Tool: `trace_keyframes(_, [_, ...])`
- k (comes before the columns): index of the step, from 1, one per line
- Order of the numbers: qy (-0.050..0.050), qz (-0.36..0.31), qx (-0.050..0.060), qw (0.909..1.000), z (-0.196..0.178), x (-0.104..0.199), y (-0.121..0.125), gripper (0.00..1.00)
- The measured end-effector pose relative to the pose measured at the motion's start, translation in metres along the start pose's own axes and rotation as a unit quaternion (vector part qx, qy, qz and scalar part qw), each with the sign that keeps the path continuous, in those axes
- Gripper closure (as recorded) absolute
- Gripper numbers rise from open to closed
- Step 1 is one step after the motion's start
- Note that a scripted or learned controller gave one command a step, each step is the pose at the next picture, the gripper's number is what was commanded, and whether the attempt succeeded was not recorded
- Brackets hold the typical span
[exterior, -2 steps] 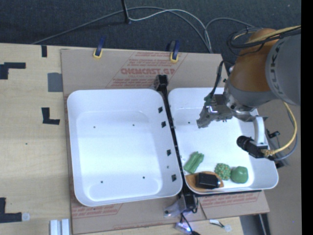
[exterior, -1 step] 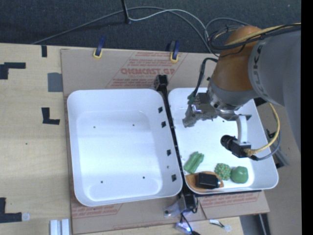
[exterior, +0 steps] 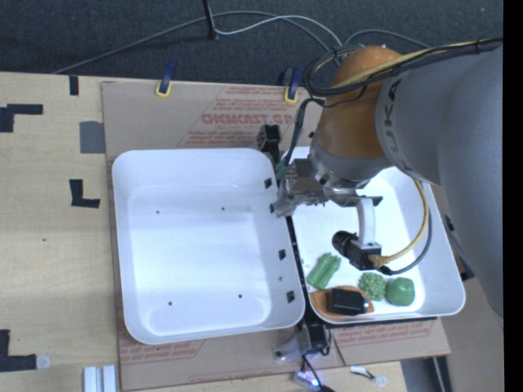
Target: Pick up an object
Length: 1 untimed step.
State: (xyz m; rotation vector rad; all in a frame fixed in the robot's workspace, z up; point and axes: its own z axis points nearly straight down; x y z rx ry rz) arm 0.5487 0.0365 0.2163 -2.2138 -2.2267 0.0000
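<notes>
Nothing is lifted yet: the end effector [exterior: 306, 188] hovers at the right bin's [exterior: 433, 300] left rim, its state unclear; 4 objects sit along the front edge.

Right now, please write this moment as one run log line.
arm: over right bin | objects: green pieces, black item at near edge | held: nothing seen | left bin: untouched

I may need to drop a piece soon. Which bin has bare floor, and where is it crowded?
The left white bin is bare from wall to wall. The right white bin is crowded at its near end: green oblong piece, bumpy green ball, smooth green lump, black block.
</notes>
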Motion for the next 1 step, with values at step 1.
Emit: trace_keyframes(1, [0.000, 0.000, 0.000, 1.0000, 0.0047, 0.0544, -0.0124, 1.00])
